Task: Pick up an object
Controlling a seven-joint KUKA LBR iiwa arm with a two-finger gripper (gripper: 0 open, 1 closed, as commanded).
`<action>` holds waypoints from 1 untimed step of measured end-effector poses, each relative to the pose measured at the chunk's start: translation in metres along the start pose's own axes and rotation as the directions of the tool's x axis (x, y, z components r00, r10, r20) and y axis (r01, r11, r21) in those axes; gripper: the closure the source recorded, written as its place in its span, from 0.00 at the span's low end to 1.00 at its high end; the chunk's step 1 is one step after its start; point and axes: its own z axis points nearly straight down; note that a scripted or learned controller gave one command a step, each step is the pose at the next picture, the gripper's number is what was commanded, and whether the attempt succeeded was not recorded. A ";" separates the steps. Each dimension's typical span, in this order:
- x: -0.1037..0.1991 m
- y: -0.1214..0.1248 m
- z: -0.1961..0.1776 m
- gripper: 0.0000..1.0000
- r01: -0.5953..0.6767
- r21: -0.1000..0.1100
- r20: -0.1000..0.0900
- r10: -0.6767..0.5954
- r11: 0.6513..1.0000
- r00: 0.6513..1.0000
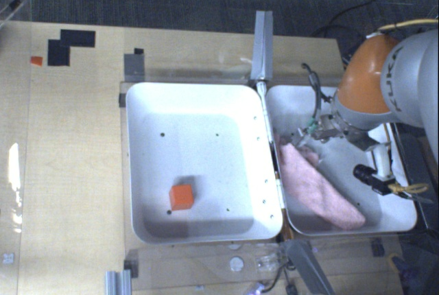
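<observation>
- End effector (310, 134): I see it low in the right bin (398, 218), at the upper end of the pink cloth (317, 187); whether it is spread or pinching, I cannot tell.
- Orange cube (182, 197): in the left bin (206, 98), lower left.
- Arm (394, 81): cut off at the right.

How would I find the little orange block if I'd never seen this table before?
Look at the two white bins sitting side by side and pick the left bin, away from the grey arm. The orange block sits near its lower left corner. It is small, square and bright, unlike the soft pink cloth in the other bin.
</observation>
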 end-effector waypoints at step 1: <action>0.000 0.004 -0.013 1.00 0.002 -0.009 0.002 -0.002 1.000 1.000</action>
